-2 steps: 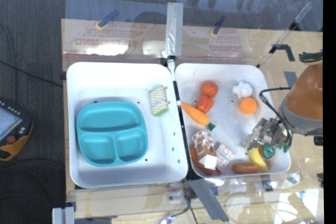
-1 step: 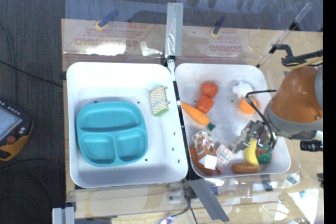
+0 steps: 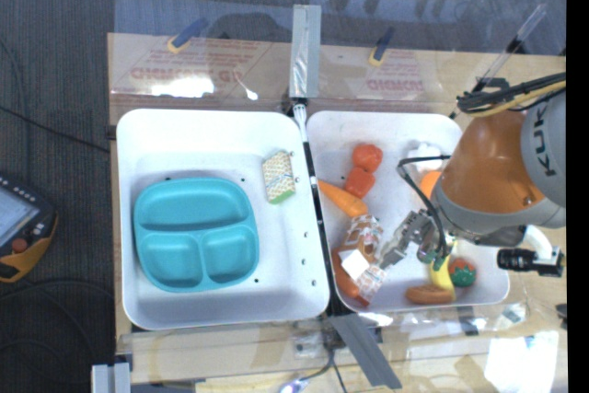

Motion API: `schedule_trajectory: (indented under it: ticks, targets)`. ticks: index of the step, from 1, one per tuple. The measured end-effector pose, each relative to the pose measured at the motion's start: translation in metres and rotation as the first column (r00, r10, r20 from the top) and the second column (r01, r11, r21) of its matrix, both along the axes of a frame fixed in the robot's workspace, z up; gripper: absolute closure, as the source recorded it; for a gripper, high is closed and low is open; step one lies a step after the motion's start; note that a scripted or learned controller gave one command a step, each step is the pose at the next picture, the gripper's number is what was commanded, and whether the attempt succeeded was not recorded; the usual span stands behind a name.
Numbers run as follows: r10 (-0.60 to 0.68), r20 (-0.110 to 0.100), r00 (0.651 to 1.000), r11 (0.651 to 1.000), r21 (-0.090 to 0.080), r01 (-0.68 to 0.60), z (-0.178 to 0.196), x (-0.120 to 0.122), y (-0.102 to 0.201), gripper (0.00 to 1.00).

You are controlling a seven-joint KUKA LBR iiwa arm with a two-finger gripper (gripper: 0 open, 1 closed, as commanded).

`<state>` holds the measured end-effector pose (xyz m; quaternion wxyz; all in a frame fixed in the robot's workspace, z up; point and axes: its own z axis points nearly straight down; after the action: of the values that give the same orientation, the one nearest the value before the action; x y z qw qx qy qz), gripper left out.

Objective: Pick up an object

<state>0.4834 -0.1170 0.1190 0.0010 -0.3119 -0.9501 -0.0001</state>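
Orange and grey, the arm (image 3: pixel 502 175) leans in from three o'clock over the right bin (image 3: pixel 386 126), its thick wrist tipped down towards the bin's floor. The gripper (image 3: pixel 411 241) hangs low over the middle of that bin, angled towards seven o'clock, its metal fingers (image 3: pixel 401 246) spread apart with nothing between them. Their tips sit just beside a wrapped pastry (image 3: pixel 363 235), which lies at about nine o'clock from them; whether they touch it I cannot tell.

Around the gripper the bin is crowded. A carrot (image 3: pixel 339 197) lies along the left wall, with two red-orange blocks (image 3: pixel 363 168) just above it at twelve o'clock. A red and white packet (image 3: pixel 357 279) sits at the bin's six o'clock corner. At four o'clock from the gripper there is a banana (image 3: pixel 440 271), a tomato (image 3: pixel 462 272) beside it, and a sausage (image 3: pixel 430 294) against the near wall.

The left bin (image 3: pixel 184 129) holds a teal divided plate (image 3: pixel 195 230) at its centre-left and a small patterned sponge (image 3: pixel 279 176) near its right wall, at two o'clock from the plate. Both bins sit side by side on the wooden worktop (image 3: pixel 433 74).
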Motion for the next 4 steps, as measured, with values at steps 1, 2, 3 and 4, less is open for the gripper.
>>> schedule_trajectory:
  ticks: [1,2,3,4]
  targets:
    - [-0.325,0.026,0.945,0.946,0.0,0.325,-0.026,0.007,-0.005,1.0]
    - [-0.641,0.013,0.767,0.767,0.005,0.641,-0.028,0.007,0.0,1.0]
    - [-0.729,0.001,0.685,0.685,-0.004,0.729,0.064,0.0,0.101,1.0]
    - [-0.942,0.005,0.336,0.336,-0.007,0.942,0.064,0.046,0.111,1.0]
